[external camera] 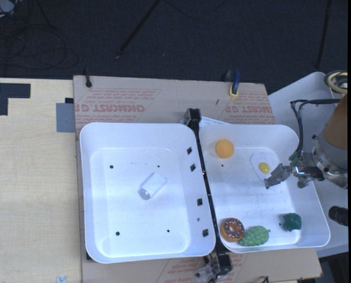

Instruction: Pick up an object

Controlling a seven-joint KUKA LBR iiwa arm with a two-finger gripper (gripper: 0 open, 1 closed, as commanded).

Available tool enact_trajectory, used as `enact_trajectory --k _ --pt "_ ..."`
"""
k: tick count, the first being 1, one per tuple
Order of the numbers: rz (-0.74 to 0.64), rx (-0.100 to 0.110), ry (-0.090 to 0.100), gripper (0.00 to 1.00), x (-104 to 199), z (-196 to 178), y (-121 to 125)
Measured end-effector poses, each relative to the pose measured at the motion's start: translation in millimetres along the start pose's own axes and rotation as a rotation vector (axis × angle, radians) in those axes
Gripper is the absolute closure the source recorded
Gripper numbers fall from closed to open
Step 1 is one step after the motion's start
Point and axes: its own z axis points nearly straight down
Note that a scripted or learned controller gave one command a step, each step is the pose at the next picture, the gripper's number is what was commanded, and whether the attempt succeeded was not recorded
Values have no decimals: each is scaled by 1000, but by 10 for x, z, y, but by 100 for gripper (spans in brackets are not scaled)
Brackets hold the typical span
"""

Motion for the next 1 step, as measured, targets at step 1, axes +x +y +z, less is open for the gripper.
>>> enact_trajectory --k 1 --pt "-2 3 1 0 61 1108 571"
